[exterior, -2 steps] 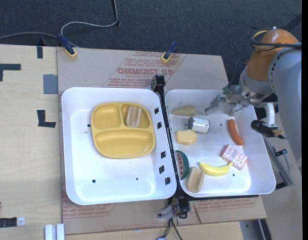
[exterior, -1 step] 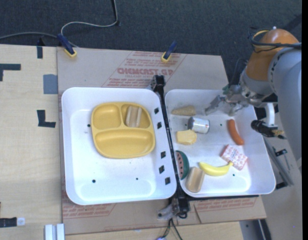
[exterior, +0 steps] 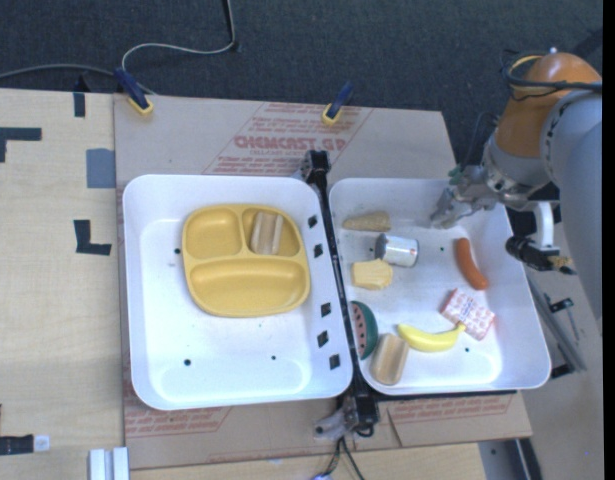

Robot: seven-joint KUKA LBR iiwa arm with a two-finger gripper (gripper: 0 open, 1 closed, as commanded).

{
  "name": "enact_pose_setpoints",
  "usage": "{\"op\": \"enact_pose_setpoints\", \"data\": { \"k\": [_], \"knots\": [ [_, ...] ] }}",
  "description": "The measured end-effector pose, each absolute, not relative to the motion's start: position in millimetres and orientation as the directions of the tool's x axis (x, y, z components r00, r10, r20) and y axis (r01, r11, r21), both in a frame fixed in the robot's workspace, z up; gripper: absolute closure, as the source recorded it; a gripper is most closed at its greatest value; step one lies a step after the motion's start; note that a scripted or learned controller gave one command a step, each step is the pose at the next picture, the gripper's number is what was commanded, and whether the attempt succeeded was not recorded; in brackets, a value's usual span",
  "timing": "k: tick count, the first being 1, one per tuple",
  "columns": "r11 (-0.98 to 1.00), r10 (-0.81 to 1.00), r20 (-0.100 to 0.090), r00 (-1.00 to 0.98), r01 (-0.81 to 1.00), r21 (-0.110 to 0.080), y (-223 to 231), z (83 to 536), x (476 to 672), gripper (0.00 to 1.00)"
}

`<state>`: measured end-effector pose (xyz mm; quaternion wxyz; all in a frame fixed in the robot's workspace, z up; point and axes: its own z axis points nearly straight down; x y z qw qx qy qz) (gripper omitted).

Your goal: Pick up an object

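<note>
The gripper [exterior: 450, 205] hangs over the right bin's [exterior: 507, 373] far side with nothing between its fingers (how wide they stand I can't tell). Just below it lie a sausage [exterior: 471, 264], a silver can [exterior: 398, 250] and a banana [exterior: 429, 338]

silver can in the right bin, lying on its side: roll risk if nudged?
Probably yes: the silver can lies on its side, so a sideways push may roll it. It looks smooth and rigid, possibly slippery. The cheese wedge close beside it might block one direction.
</note>
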<state>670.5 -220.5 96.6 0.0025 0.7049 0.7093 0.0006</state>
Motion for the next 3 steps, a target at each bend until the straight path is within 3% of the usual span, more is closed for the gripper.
{"op": "enact_pose_setpoints", "data": {
  "k": [1,3],
  "knots": [
    [0.007,1.0,-0.001,-0.007,1.0,0.001,-219.8,96.3,670.1,0.0],
    [0.003,1.0,0.004,-0.003,1.0,-0.002,-220.0,87.2,669.7,0.0]
  ]
}}
